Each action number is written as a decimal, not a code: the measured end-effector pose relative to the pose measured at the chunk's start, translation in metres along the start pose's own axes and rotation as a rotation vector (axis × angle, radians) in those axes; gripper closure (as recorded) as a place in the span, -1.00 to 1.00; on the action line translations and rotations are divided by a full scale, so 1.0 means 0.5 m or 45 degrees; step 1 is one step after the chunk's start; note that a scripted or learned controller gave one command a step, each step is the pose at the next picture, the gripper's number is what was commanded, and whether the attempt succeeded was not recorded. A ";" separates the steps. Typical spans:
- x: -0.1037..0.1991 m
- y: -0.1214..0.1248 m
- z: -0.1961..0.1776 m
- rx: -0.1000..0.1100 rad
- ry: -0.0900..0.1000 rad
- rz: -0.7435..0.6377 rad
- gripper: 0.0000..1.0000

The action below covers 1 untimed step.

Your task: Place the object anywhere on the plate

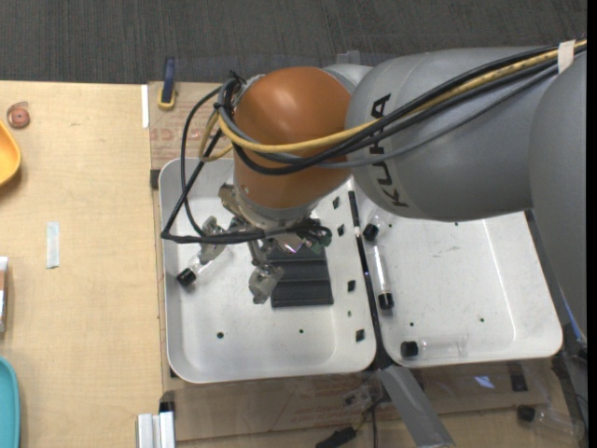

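Where arm point(392, 138) overhangs left bin point(187, 339), pincer point(266, 283) perhaps touching black block point(306, 283).

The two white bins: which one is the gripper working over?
The left bin, beside the wooden bench top. The gripper hangs over its middle by a dark ribbed block; the right bin lies beyond the divider.

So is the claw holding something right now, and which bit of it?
It cannot be told. The claw hangs low in the left bin, right at the edge of a dark ribbed block, but the arm's orange band hides the grip.
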<state>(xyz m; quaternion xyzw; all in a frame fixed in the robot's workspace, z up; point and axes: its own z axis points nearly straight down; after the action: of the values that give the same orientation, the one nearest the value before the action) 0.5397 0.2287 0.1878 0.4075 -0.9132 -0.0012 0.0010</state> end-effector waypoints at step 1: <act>-0.001 -0.004 -0.013 -0.004 -0.001 0.009 1.00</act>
<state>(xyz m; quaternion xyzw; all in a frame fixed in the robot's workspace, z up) 0.5414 0.2279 0.1945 0.4043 -0.9146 -0.0027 0.0013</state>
